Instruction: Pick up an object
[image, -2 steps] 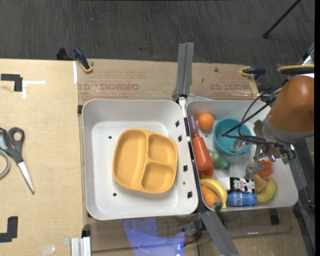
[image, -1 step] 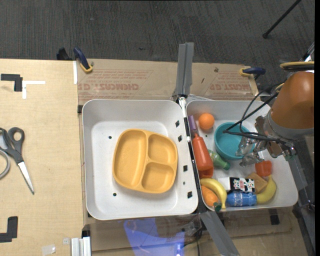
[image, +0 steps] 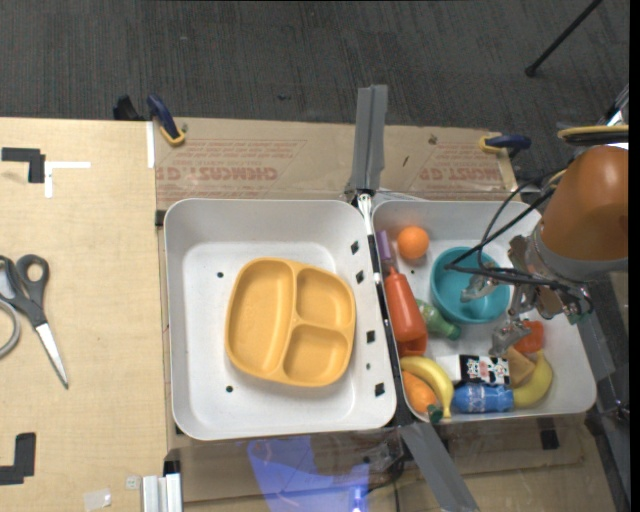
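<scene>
Take the teal bowl (image: 466, 290) in the right-hand bin (image: 590, 400) as your landmark. Your tool (image: 515, 325) hangs just beside the bowl's rim, on the side away from the divided yellow plate (image: 290, 322), low over the clutter with the arm's orange band (image: 592, 195) above it. You cannot tell from this slanted view whether the tool is spread or pressed together, and nothing can be seen pinched in it, so treat the pick as not yet made.

The candidates crowd around the bowl because this bin is the source pile. An orange ball (image: 412, 241) sits just above the bowl's far edge. A long orange-red carrot (image: 404, 308) lies beside it toward the plate, with a small green piece (image: 440, 322) touching the bowl's rim. Below the bowl lie a banana (image: 428, 376), a black-and-white patterned box (image: 486, 370), a blue bottle (image: 482, 400) and a second banana (image: 536, 382). A red-orange item (image: 530, 336) sits right under the tool and is probably what it is aiming for.

The plate lies alone in the left bin (image: 190, 330), likely the drop-off. Expect tight packing to make a clean grip hard.
</scene>
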